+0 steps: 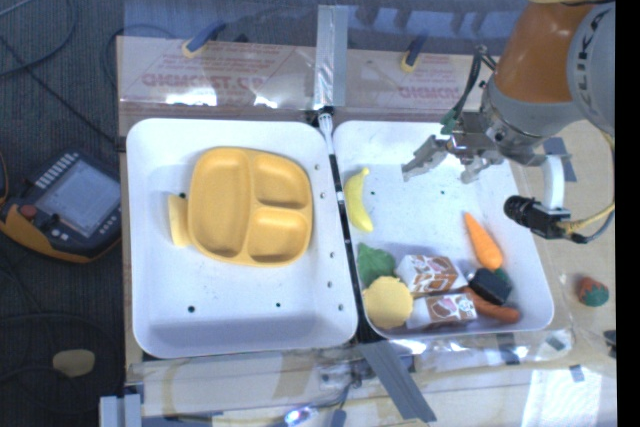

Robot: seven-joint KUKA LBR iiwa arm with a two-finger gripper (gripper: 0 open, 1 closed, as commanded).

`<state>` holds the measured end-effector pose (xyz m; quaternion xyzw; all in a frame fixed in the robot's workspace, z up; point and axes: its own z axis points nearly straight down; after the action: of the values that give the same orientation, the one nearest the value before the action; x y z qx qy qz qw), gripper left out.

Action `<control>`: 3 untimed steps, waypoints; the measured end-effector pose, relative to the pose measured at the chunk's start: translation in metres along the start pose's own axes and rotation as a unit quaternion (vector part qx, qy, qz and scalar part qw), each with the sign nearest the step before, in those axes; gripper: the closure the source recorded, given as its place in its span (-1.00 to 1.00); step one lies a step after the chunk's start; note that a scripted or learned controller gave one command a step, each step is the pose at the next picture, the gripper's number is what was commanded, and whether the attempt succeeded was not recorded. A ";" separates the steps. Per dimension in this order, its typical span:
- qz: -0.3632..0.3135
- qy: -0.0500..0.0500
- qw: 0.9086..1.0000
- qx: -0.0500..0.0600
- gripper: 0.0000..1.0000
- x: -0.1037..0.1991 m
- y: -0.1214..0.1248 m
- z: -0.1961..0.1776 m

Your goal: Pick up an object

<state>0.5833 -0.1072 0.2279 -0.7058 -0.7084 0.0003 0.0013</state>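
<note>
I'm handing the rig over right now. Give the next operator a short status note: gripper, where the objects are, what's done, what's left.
Gripper: open, holding nothing, above the upper part of the right bin.
Right bin: banana by the left wall, carrot on the right, lemon and cartons along the near edge.
Left bin: yellow divided tray.
Done: nothing picked yet.
Left: descend, close on an object, lift.

The tray [248, 205] lies in the left bin [150, 315]. In the right bin [420, 205], the banana [356, 201] sits at nine o'clock, the carrot [483, 240] at three, and cartons [436, 290], a ball [387, 300] and perhaps a leafy toy [375, 262] crowd six o'clock.
</note>
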 end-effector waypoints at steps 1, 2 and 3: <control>0.039 -0.001 0.999 0.001 -1.00 -0.077 -0.044 0.072; 0.015 0.001 1.000 -0.009 -1.00 -0.094 -0.058 0.137; 0.051 0.001 0.999 -0.006 -1.00 -0.091 -0.011 0.138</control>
<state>0.5726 -0.1984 0.0894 -0.7409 -0.6716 -0.0040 -0.0021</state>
